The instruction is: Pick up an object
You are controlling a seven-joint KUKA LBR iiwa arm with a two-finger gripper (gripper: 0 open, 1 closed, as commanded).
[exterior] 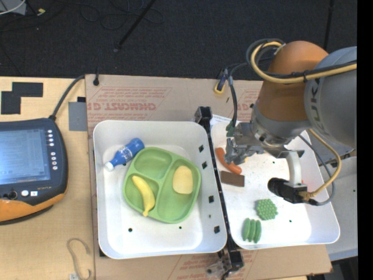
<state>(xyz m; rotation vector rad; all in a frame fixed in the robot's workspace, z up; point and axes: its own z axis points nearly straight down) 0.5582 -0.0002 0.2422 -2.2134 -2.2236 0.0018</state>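
Orange carrot (pixel 227 161): lies just under the claw (pixel 235 152), beside a brown block (pixel 232 179).
Claw state: cannot tell.
Advice: centre over carrot, avoid bin wall (pixel 214 174).

End effector (pixel 234 154) low over orange carrot (pixel 226 161) in right bin (pixel 326 229); brown block (pixel 232 179) beside.

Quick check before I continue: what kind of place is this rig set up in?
Most likely a robotics lab bench. Two white bins of toy food like a banana sit on cardboard, a teach pendant lies beside them, and loose cables run across dark carpet.
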